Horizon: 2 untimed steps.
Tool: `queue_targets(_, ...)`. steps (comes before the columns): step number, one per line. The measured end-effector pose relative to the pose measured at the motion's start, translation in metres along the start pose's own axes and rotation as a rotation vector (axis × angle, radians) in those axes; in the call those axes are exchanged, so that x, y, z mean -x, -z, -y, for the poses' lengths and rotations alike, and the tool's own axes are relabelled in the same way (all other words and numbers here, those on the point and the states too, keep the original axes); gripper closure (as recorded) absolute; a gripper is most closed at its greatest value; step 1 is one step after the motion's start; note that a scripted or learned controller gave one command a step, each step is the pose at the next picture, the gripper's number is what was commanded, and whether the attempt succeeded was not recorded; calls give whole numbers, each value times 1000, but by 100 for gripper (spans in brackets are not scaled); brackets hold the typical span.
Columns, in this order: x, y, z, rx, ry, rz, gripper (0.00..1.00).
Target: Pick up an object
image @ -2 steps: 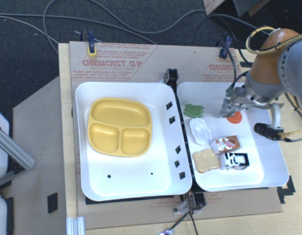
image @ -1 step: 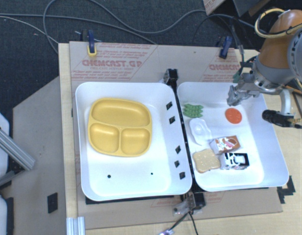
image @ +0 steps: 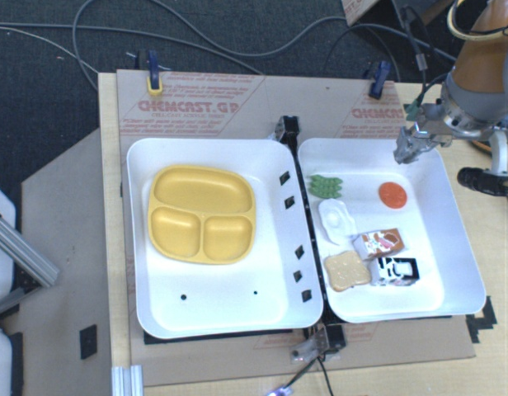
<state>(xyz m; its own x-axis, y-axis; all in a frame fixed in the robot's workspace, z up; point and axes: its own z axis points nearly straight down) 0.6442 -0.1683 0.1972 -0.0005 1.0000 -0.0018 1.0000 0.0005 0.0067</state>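
Observation:
The right bin (image: 452, 246) holds several small objects: a green pea pod (image: 325, 186), a red disc (image: 392, 194), a white piece (image: 336, 219), a brown-and-white packet (image: 380, 242), a tan bread slice (image: 345, 271) and a black-and-white item (image: 397, 271). My gripper (image: 408, 148) hangs over the bin's far right corner, above and behind the red disc. Nothing shows between its fingers.
The left bin (image: 270, 295) carries a yellow three-compartment tray (image: 202, 214). Black clips run along the divider (image: 297, 221) between the bins. Blue clamps (image: 154, 71) hold the cardboard backing at the far edge. Cables trail across the dark floor behind.

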Motion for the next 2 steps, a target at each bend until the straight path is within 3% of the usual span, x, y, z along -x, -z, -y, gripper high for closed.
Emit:
queue_targets(1,-7,47,-2,-1,2,-1,100)
queue_targets(2,-57,46,28,-11,3,-4,100)
